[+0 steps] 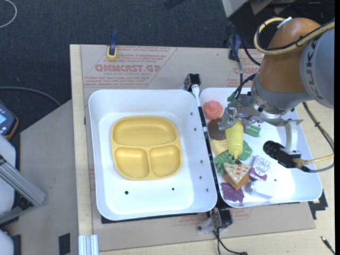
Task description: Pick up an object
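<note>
Yellow toy [234, 137], long and rounded, lies in the right bin [284, 187] in the camera view, directly beneath the gripper [237, 120] and apparently touching it. Whether the gripper is spread, closed, or clamped on the toy cannot be determined from this angle. The main risk is a false or partial grasp, because the toy's rounded, smooth-looking body may slip out as it is lifted. A second risk is crowding. A green piece [245, 151] sits against the toy's lower end and a brown piece [214, 129] lies just beside it, so either may be caught or dragged along. The right bin also holds a pink round toy [213, 109] near its far left corner, a waffle-patterned wedge [237, 173], a purple piece [232, 194] at the near edge, and a white and purple packet [260, 167]. The left bin [101, 158] holds one yellow divided plate [144, 146], whose three compartments contain nothing.
</note>
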{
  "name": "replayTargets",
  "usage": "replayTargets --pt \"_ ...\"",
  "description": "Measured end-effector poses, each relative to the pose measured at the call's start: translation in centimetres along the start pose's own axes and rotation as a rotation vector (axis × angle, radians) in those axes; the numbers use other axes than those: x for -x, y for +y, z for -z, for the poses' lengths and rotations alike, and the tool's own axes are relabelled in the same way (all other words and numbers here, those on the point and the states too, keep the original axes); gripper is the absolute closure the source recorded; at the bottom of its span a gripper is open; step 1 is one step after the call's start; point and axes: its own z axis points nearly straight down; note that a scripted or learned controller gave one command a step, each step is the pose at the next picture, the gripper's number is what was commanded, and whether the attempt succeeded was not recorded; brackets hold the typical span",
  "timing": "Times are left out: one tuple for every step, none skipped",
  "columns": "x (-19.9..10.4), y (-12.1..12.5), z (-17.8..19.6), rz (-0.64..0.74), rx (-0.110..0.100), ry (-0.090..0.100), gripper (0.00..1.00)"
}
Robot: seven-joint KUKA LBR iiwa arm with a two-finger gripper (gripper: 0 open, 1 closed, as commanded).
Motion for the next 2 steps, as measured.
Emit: replayTargets --pt "-0.7 -1.0 1.1 0.001 -0.001 0.001 1.00" --pt "-0.5 0.3 1.7 0.001 0.002 0.000 1.00"
